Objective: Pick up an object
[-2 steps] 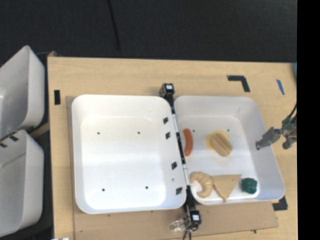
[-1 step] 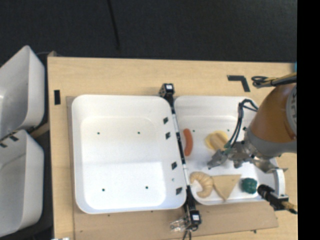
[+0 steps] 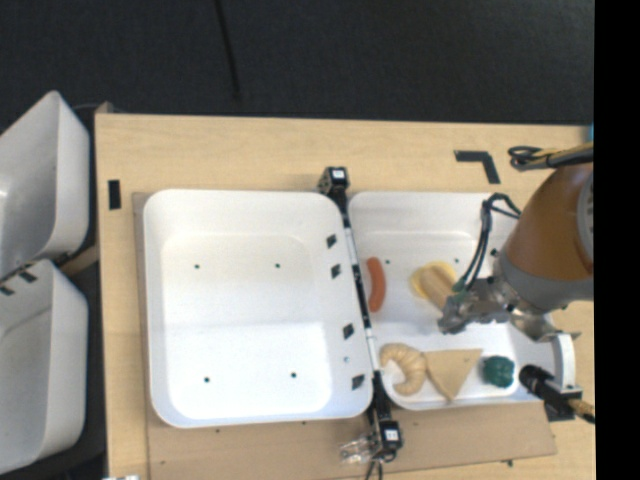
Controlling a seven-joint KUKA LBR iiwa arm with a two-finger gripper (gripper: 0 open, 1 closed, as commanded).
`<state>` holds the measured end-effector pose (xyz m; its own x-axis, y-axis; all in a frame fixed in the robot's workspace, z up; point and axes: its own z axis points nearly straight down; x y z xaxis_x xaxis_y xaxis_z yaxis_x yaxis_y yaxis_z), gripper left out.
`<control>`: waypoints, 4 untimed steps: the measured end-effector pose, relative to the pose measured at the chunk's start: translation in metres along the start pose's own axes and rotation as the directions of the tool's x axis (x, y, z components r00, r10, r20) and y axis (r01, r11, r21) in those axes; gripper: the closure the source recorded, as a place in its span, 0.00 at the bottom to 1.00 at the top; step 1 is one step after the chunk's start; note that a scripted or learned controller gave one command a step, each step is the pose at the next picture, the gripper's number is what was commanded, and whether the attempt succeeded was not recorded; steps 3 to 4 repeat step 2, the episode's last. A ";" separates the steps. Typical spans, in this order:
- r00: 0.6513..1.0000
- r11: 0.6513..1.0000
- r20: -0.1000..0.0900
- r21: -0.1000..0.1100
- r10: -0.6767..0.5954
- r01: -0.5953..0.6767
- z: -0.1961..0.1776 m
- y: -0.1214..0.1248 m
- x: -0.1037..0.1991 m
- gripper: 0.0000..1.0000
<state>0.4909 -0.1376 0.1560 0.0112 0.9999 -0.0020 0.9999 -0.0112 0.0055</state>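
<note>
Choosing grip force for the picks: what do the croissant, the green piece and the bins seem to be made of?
The croissant looks like moulded plastic toy food: smooth tan ridges, slight sheen. The green piece seems soft, matte rubber or foam, though it is too small to be sure. Both bins look like thin formed white plastic, glossy, with rounded corners.

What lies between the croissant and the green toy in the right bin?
In the camera view, a tan wedge lies between the croissant and the green toy, along the near wall of the right bin. It touches the croissant.
</note>
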 end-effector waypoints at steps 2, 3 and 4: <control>1.000 1.000 -0.001 0.006 -0.009 0.009 0.056 0.002 -0.091 1.00; 1.000 1.000 -0.001 0.006 -0.009 0.009 0.056 0.002 -0.091 1.00; 1.000 1.000 -0.001 0.006 -0.009 0.009 0.056 0.002 -0.091 1.00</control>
